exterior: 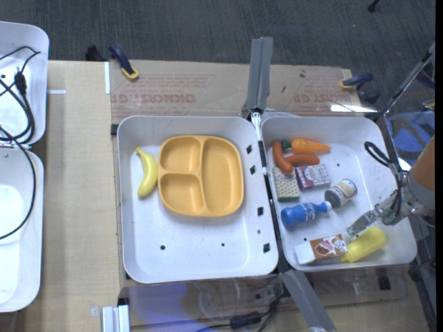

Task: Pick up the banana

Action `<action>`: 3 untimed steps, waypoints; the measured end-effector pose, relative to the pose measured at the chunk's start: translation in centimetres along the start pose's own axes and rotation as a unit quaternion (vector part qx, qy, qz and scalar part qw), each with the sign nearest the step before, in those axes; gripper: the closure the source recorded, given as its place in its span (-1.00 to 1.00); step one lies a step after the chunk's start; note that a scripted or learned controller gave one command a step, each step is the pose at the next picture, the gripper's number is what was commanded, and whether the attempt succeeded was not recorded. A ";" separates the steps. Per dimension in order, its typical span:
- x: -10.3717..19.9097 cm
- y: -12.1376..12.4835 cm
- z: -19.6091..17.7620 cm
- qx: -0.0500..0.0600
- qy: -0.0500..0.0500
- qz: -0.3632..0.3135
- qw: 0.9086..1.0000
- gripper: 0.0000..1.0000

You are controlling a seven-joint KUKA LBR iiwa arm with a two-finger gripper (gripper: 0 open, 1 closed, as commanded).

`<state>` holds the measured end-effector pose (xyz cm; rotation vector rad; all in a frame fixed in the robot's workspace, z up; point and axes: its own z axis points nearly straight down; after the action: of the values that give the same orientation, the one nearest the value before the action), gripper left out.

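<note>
One banana [146,174] in the left bin [201,261], just beside the left edge of one yellow three-compartment tray [201,174]. One hand [363,221] low in the right bin [377,144], fingers spread, pinching nothing, above one yellow bottle [365,245]. Nearby: one blue bottle [305,213], one carrot [309,145], two sausages [291,159].

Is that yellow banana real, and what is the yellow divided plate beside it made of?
The small yellow banana looks like smooth moulded plastic: uniform colour, no blemishes. The yellow three-compartment plate seems matte plastic too, with rounded moulded ridges. Neither is certain from here.
</note>
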<state>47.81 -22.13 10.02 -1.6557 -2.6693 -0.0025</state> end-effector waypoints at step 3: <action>0.0 0.0 0.0 0.000 0.000 0.000 1.000 -1.00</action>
<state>47.81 -22.13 10.02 -1.6556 -2.6694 -0.0024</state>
